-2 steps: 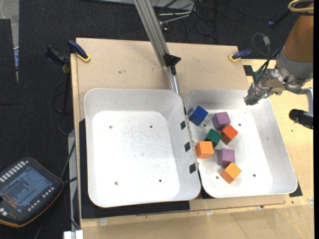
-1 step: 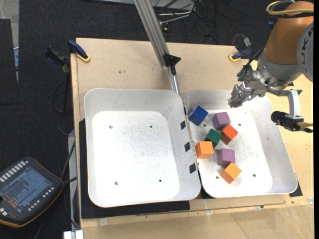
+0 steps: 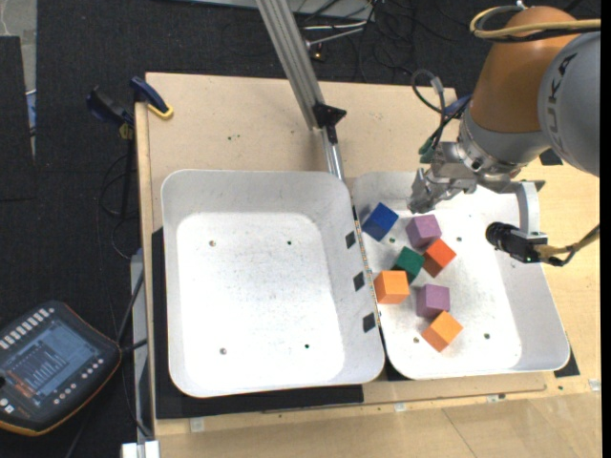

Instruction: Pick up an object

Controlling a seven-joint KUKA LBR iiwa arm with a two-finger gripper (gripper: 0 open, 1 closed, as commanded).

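- Nearest you, at the lower left corner off the bench, lies a teach pendant; its screen glows, but you cannot read any writing on it.
- On the bench, the left bin shows a bare white floor with dark specks.
- In the right bin you have seven blocks clustered toward its left half: an orange block nearest, then a purple block, another orange block by the bin's left wall, a green block, a red-orange block touching it, a second purple block and a blue block farthest back.
- The blocks crowd one another in the middle; the green one is hemmed in on several sides.
- The claw hangs just behind the far purple block, with nothing visibly in it; you cannot tell how wide it stands.
- A black cylindrical part juts from a bracket at the arm's side, over the bin's right half.
- The arm's orange band is cut off by the right edge.
- Farther back, a slanted metal pole rises from between the bins, and a blue-and-yellow clamp grips the bench's far left corner.
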